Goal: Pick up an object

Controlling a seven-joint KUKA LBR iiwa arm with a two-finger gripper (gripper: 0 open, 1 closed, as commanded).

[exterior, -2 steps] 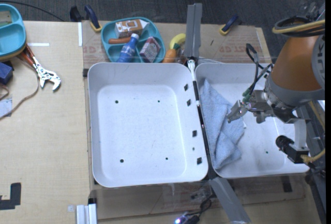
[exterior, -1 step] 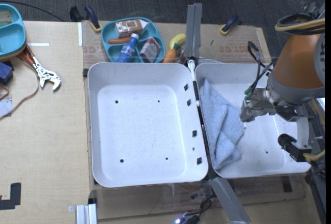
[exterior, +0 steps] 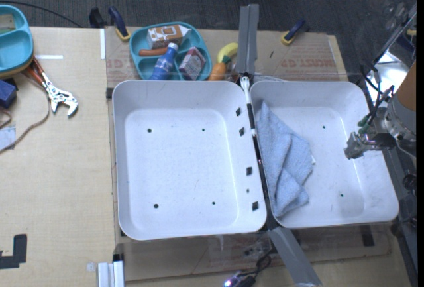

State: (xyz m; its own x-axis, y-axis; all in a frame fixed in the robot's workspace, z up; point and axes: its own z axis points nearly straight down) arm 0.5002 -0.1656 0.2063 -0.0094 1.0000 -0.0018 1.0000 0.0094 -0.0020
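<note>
- Lying crumpled in the right bin (exterior: 371, 209), against its left wall: a pale blue cloth (exterior: 283, 163), running from near the far-left corner down toward the near-left corner.
- Leaving the middle and right half of that bin's floor bare and white, with wide room between the cloth and the right wall.
- Sitting just beside it, rims touching along a clamped seam: the left bin (exterior: 132, 213), showing only bare floor with a few small dark dots.
- Reaching in from the right over the right bin's right rim: the arm (exterior: 404, 97), bent low across the edge.
- Hanging over the right part of the floor, near the right wall and well apart from the cloth: the gripper (exterior: 353, 146), pointing leftward.
- Showing nothing between the fingers; too small and blurred to tell whether spread wide or pinched narrow.
- Resting on the bench beyond the far rims: a teal tray (exterior: 139, 54) with small items, and a yellow banana (exterior: 227, 52) beside it.
- Lying near the bench's left edge: a wrench (exterior: 58, 97).
</note>
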